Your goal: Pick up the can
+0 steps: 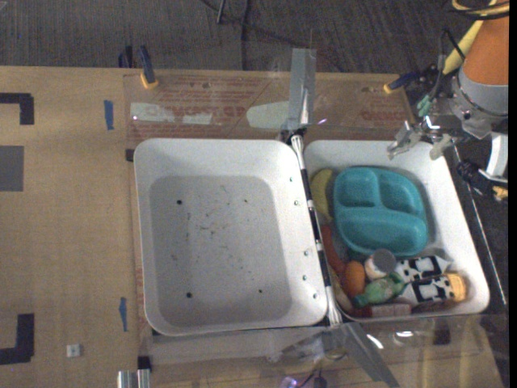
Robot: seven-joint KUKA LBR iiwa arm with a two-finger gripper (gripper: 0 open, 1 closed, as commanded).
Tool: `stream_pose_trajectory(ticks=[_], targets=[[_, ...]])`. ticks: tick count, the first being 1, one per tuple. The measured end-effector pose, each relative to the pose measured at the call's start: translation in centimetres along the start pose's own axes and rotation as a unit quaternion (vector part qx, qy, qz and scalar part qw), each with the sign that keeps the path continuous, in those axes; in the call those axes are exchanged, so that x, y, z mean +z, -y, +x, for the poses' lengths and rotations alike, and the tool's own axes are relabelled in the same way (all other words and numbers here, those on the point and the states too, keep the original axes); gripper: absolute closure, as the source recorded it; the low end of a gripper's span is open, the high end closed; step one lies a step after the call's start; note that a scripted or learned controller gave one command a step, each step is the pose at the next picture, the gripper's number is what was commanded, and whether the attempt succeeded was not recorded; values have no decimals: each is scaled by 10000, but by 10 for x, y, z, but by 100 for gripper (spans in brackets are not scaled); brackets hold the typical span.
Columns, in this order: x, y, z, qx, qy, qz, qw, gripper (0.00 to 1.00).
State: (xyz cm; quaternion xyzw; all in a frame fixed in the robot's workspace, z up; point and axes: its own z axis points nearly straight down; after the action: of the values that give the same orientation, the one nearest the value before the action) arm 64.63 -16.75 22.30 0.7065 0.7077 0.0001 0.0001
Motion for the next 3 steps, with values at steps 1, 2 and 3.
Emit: stream_pose_trajectory(ticks=[1,2,3], targets=[[120,-22,-36,-671,8,-19,9977,0],[121,-21,-35,-672,6,-11,9977,0],[133,-25,-40,633,-113,37,9979,0]])
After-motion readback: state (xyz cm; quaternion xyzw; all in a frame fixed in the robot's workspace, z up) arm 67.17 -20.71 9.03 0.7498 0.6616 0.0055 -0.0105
